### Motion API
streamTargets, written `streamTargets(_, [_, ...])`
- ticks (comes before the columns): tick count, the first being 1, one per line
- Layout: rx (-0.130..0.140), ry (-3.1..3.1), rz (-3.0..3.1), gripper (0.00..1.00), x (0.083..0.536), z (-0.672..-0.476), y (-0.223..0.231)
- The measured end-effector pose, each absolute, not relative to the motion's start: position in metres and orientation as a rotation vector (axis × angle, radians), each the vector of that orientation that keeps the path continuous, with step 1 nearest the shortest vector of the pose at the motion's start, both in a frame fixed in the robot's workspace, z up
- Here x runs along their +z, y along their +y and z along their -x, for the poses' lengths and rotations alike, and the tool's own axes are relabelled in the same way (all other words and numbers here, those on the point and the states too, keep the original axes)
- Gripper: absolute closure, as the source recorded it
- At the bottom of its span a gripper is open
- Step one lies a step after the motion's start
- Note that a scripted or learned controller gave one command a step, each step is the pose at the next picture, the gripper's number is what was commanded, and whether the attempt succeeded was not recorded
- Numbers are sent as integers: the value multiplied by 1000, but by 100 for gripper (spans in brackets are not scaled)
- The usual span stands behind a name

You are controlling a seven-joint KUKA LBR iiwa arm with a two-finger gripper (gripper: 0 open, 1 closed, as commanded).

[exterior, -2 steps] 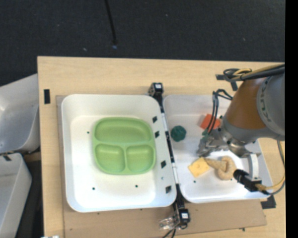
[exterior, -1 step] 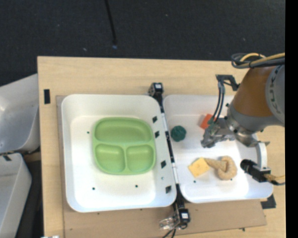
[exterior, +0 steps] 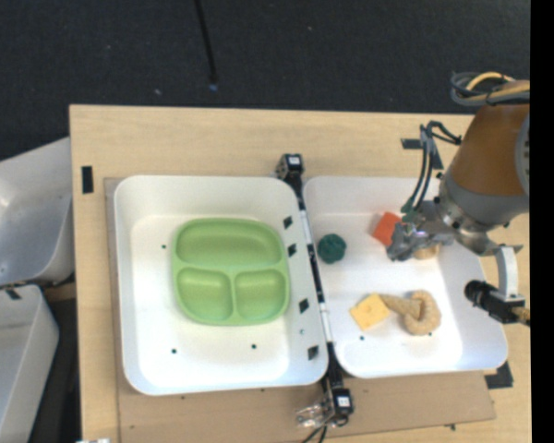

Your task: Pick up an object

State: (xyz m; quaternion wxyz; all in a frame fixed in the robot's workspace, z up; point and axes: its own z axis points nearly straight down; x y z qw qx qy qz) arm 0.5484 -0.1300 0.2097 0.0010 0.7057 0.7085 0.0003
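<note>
In the right bin [exterior: 351,197] lie an orange-red block [exterior: 385,228], a dark green ball [exterior: 331,247], a yellow wedge like cheese [exterior: 369,312] and a tan curled piece like a pastry [exterior: 419,311]. My gripper [exterior: 407,245] hangs low over the right bin, just right of the orange-red block and close against it. A small tan thing [exterior: 428,251] peeks out from under its right side. The wrist hides the fingertips.
The left bin [exterior: 138,340] holds a light green divided plate [exterior: 230,270]. A ridge with black clips [exterior: 309,275] separates the two bins. The wooden bench [exterior: 92,146] surrounds them, with white containers [exterior: 23,220] off its left edge.
</note>
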Motion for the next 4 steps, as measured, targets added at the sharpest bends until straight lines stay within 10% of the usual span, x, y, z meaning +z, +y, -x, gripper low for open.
streamTargets(4, [-2, 2233, -2214, 100, 222, -579, 84])
